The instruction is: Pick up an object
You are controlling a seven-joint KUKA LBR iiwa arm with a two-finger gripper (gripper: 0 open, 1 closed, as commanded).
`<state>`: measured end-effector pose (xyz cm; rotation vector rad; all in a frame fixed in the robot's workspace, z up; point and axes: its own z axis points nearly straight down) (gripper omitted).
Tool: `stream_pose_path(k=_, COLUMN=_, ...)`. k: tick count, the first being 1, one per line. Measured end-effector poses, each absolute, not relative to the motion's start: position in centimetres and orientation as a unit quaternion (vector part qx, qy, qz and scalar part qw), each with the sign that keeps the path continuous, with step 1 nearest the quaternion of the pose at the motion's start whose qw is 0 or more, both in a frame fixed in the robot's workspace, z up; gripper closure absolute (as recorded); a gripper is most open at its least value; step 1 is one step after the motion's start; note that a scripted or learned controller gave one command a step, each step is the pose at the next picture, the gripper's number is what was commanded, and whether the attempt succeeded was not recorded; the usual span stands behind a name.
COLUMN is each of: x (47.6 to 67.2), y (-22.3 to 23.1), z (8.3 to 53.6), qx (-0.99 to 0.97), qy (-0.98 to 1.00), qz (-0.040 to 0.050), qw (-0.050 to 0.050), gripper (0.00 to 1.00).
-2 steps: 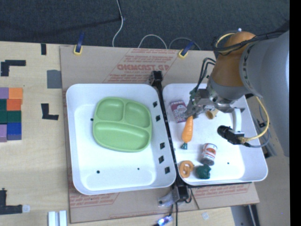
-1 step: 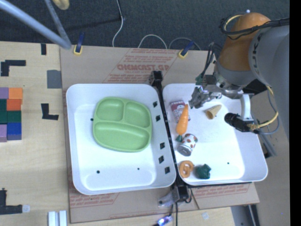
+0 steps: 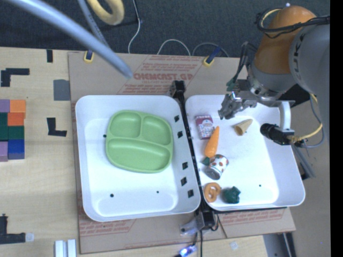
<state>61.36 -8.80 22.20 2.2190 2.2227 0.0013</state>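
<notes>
**Tool above the right bin's far side**

In the left bin we see a green divided plate. In the right bin lie a small red carton, carrot, pretzel, green piece and cone. The tool hangs near the cone; we cannot tell its opening or any hold.

Arm: cut off by the right edge past the orange band.
Pincer: fingertips dark and small, their gap too small to tell.
Small box: label print unreadable.
Colored blocks: stack clipped by the left edge.
Yellow loop: blurred, cut by the top edge.
</notes>
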Motion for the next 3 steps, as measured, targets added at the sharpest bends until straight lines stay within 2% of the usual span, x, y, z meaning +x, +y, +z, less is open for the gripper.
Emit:
stream_pose_path(k=2, x=55.4, y=1.9, z=22.0, qx=0.705, qy=0.709, qz=-0.0008, qw=-0.002, gripper=1.0)
stream_pose_path(k=3, x=54.4, y=6.8, z=22.7, qx=0.705, qy=0.71, qz=0.0001, qw=-0.001, gripper=1.0)
